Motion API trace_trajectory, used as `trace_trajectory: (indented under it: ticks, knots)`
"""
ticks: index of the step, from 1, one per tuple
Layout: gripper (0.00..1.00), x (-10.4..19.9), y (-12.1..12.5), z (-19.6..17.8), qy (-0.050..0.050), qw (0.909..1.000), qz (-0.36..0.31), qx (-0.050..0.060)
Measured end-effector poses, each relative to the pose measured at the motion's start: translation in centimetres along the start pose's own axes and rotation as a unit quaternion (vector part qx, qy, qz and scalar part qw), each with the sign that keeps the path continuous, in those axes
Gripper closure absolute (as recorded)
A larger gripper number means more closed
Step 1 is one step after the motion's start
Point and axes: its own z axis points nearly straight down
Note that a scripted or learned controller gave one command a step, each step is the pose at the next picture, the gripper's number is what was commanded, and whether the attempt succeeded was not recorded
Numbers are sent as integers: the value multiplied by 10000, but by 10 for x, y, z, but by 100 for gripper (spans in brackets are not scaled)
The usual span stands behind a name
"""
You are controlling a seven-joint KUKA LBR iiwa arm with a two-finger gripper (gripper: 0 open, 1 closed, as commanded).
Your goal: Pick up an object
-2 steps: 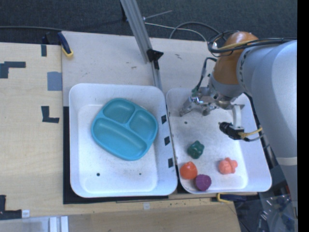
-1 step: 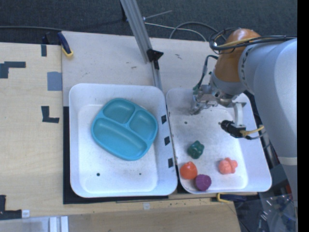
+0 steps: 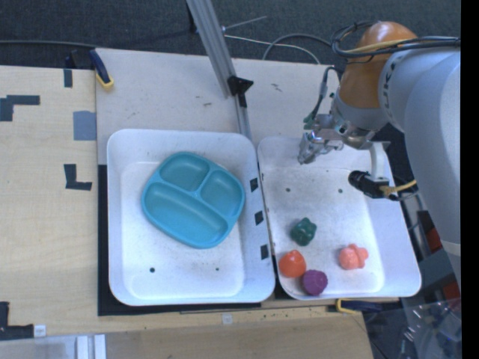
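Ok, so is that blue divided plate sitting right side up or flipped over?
Right side up. The blue divided plate lies in the left bin with its three compartments facing up, their raised dividers visible, and nothing in them.

No readable text, label, brand or number appears anywhere (bins, bench and arm alike).

The arm [image 3: 419, 118] is a thick, rounded grey casing with a glossy orange band [image 3: 370, 66] above the wrist. Thin black cables [image 3: 359, 40] loop over that band. Below it sits a small metallic gripper [image 3: 308, 154] of pale silver parts, and a black fitting with a yellow cable [image 3: 374, 185] juts beside it.
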Motion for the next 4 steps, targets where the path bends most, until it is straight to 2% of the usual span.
trace_trajectory:
  ticks: [2,3,4]
  knots:
    - [100,-10,-1,-119,-7,10000,7,-6]
    - [100,36,-36,-111,3,10000,-7,36]
    - [100,76,-58,-113,5,10000,-11,31]
